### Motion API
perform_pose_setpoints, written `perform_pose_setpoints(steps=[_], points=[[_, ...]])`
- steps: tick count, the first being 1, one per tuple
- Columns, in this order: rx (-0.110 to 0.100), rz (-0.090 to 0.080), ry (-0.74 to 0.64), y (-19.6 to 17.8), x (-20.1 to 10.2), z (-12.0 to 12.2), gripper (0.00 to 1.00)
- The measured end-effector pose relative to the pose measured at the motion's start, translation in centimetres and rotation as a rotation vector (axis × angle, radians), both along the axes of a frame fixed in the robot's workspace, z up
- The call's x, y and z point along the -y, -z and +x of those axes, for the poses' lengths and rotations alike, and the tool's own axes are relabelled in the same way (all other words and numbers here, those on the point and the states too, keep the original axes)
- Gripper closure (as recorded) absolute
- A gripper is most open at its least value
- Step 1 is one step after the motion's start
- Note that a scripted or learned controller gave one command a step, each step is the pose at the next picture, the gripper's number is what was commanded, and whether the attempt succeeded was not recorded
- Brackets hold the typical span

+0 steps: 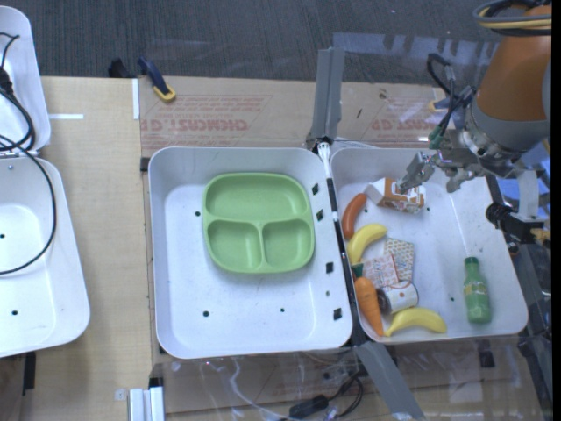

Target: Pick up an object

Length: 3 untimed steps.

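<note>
My gripper (pixel 436 175) hangs over the back of the right bin (pixel 504 235), just right of and above a small orange and white carton (pixel 403 200). Nothing shows held in it. In the same bin lie a red-orange chilli-shaped piece (pixel 353 213), a yellow banana (pixel 366 239), patterned packets (pixel 391 261), a carrot (pixel 368 305), a small can (pixel 401 298), a second banana (pixel 417 323) and a green bottle (pixel 476 290) at the right.
The left bin (pixel 175 279) holds a green divided plate (pixel 259 222). A grey post (pixel 329 95) rises behind the wall between the bins. A white basin with a black cable (pixel 35 235) sits at the far left. A blue and yellow clamp (pixel 156 79) lies on the bench behind.
</note>
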<state>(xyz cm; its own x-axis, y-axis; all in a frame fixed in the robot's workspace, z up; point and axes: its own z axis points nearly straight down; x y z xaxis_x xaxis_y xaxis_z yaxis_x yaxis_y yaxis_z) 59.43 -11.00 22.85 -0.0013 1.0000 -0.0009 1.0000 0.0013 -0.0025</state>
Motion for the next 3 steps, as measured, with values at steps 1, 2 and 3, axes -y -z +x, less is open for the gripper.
perform_pose_setpoints(steps=[1, 2, 3], points=[[0.002, 0.0, -0.142, 13.4, 2.6, 1.7, 0.0], [0.004, 0.0, -0.072, 13.6, 1.5, 3.2, 0.0], [-0.002, 0.0, -0.067, 12.8, 1.7, 3.0, 1.0]])
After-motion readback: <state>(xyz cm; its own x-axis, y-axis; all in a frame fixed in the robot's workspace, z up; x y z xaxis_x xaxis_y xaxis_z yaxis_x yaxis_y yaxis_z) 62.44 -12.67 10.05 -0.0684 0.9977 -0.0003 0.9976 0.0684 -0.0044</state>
